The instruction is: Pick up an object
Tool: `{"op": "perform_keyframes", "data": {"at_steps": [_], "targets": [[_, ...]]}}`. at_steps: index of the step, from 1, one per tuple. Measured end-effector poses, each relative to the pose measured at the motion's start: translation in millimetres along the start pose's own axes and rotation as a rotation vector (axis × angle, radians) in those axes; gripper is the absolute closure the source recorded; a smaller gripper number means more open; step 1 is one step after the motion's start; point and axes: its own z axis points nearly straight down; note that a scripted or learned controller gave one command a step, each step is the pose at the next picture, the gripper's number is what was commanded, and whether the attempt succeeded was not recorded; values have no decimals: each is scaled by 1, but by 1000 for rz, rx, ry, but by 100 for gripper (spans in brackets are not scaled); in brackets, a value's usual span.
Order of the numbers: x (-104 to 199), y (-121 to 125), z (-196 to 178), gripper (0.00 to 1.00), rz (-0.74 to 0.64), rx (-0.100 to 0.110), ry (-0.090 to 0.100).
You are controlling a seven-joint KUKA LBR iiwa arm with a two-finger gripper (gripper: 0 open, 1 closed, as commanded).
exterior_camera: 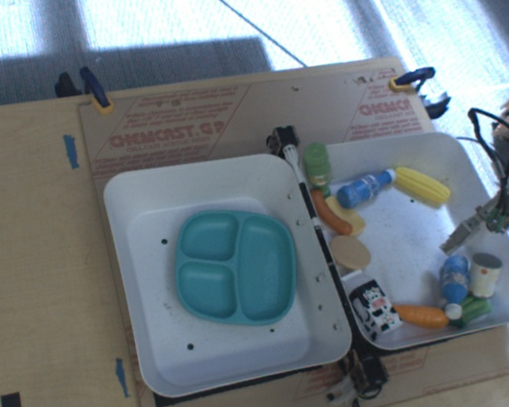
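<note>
Two bins; which one has the gripper? (Student)

Gripper (461,238) reaches in over the right bin (402,237) from its right wall, above bare floor, near the can (454,279) and cup (485,273). Nothing is seen in its grasp; whether it is open or closed cannot be told. (Legend)

How many objects, and where? (Student)

Ten, all in the right bin: one green bottle (316,165), one blue bottle (364,188), one corn cob (421,185), one orange sausage-like piece (330,215), one tan disc (349,253), one cow-print carton (374,308), one carrot (421,316), one blue can, one white cup, and one green piece (476,311) beside the carrot's tip. The left bin (145,262) holds one teal plate (236,267) with three compartments. (Legend)

Any writing? (Student)

Red print on the board (186,127) under the bins reads roughly "CHEMCAST GP"; it repeats, partly hidden, at upper right. The carton's print is too small to read. (Legend)
</note>
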Motion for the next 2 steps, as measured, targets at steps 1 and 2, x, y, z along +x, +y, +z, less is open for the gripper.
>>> {"op": "perform_keyframes", "data": {"at_steps": [1, 2], "targets": [[8, -7, 12, 0, -77, 23, 31], [24, 4, 49, 0, -198, 22, 36]]}}
